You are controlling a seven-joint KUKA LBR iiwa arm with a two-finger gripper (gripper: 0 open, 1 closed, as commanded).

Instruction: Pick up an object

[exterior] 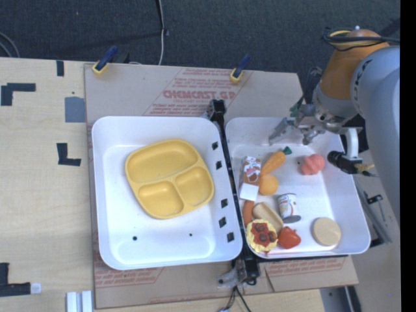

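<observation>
Tool hangs over the right bin's far edge, fingers look spread and holding nothing | my nearest pick, the carrot, lies just toward me and left, long axis diagonal | pink piece to its right | packet crowds the carrot's left end | yellow tray in the left bin, well apart.

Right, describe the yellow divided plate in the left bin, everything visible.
The yellow divided plate looks like smooth moulded plastic with rounded corners. Raised ridges split it into three compartments: one long one across the top, two smaller ones below. It lies flat and right way up, turned slightly askew, on the floor of the left shallow white bin. Only the bin touches it.
</observation>
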